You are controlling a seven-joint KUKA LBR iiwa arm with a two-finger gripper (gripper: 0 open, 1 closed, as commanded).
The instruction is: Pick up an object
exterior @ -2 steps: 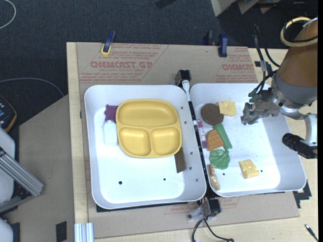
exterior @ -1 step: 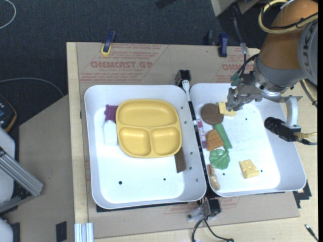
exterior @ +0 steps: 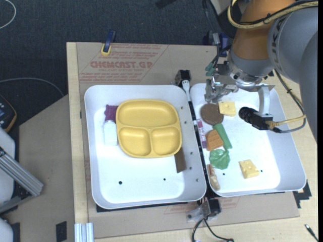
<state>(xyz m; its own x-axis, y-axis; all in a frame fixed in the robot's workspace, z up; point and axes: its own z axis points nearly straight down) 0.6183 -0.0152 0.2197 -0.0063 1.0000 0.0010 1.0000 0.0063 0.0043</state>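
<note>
Two shallow white bins sit side by side on the bench: the left bin (exterior: 101, 185) at centre frame, the right bin (exterior: 282, 170) toward the right edge. The arm (exterior: 267, 29), grey with an orange band, fills the upper right and reaches down over the right bin's upper left corner. A yellow divided tray (exterior: 149, 126) takes up most of the left bin, with a purple item (exterior: 110, 112) and a small white bottle (exterior: 109, 133) touching its left side.

The right bin carries the loose pieces. A brown disc (exterior: 212, 114) lies just below the gripper (exterior: 218, 88); beside it is a pale yellow block (exterior: 227, 108). Lower down lie a green strip (exterior: 223, 136), an orange piece (exterior: 214, 140), a crumpled green item (exterior: 220, 158) and a second yellow block (exterior: 249, 168).

Whether the gripper is parted or closed cannot be told; nothing is seen held.

Assessment: the approach step is in hand, no pick made. The likeliest target is the brown disc. The next move calls for a short shift toward it, a straight descent, then closure, keeping off the bin wall.
</note>
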